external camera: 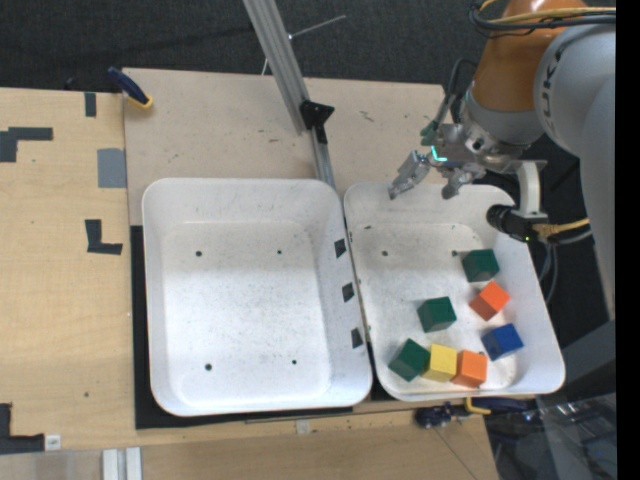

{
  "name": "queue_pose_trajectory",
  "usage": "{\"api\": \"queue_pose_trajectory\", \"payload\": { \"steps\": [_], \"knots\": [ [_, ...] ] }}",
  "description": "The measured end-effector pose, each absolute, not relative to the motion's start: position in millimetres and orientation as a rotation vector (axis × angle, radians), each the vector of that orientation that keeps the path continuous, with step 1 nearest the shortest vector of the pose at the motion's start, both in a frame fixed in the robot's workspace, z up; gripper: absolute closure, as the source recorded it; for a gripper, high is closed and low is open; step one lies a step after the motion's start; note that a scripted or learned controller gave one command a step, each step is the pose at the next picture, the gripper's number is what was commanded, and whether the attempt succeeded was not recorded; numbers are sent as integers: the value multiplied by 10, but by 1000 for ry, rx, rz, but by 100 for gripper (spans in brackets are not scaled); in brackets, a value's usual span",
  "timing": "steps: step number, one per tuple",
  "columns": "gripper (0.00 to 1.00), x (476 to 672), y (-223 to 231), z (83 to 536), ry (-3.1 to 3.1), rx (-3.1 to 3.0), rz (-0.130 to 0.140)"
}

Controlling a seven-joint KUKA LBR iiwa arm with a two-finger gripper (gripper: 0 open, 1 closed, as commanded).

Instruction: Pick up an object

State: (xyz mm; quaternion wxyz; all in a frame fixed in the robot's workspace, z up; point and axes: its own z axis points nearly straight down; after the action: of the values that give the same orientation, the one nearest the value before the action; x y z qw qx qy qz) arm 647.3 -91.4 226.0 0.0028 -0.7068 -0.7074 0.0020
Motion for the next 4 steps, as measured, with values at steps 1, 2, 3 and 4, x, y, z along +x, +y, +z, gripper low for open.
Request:
{"api": "queue_pose_trajectory", "payload": {
  "steps": [1, 2, 3, 4],
  "knots": [
    [0, 6483, -914, 2291, -2222, -2218, 1],
    [0, 6375, -944, 1726, -2219, -2217, 9],
    [0, 6343, -950, 1074, -2219, -2216, 10],
    [0, 6334, -944, 903, -2222, -2218, 7]
  ]
}}
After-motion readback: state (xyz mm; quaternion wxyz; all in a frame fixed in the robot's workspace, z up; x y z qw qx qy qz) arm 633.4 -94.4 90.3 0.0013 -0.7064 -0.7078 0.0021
